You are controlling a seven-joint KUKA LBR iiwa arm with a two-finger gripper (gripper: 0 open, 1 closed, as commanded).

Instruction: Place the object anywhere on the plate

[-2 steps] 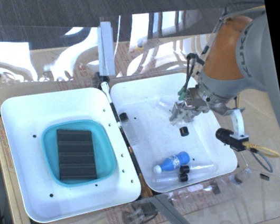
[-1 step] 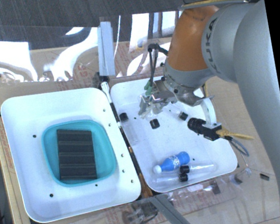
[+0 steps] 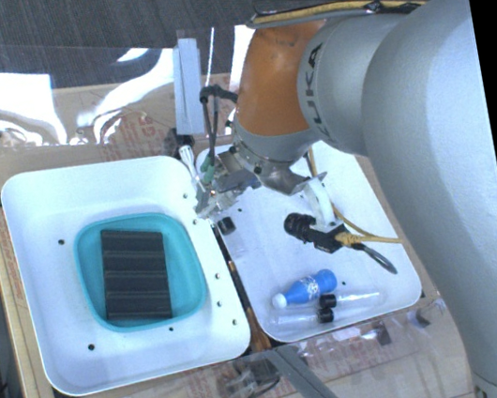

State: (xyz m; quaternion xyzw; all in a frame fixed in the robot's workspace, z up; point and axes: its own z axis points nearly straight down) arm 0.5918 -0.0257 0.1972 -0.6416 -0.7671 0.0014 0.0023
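A light blue plate (image 3: 188, 271) lies in the middle of the left white bin (image 3: 32, 212). On the plate rests a dark grey ribbed block (image 3: 135, 273), flat and slightly tilted. My gripper (image 3: 216, 207) hangs over the seam between the two bins, just right of the plate's upper right corner and apart from the block. The wrist hides its tips from above. A small blue and white bottle (image 3: 306, 289) lies on its side in the right bin (image 3: 380, 218), near the front.
Beside the bottle lie a small black piece (image 3: 326, 310) and a clear tube (image 3: 354, 299). A black connector with a yellow cable (image 3: 323, 232) hangs off the wrist over the right bin. The big grey arm covers the right side.
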